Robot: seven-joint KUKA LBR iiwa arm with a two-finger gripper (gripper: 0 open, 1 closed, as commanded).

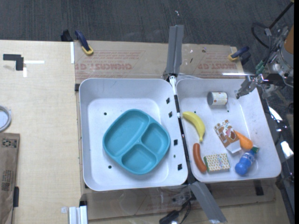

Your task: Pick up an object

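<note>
The right bin [261, 120] holds several items. A small white can [217, 98] lies on its side at the back. A yellow banana [196, 124] sits near the left wall, with a red sausage [199, 157] below it. Toward the front are a patterned carton [226, 133], an orange carrot [243, 140], a yellowish cracker box [217, 162] and a blue bottle [244, 164]. My gripper [245, 88] hangs over the bin's back right corner, just right of the can and apart from it, with nothing seen in it.
The left bin [88, 125] bears a blue divided plate [136, 141]. A grey divider post [175, 50] stands behind the gap between the bins. Clamps [84, 43] sit on the back board. Cables and arm hardware [275, 55] crowd the right side.
</note>
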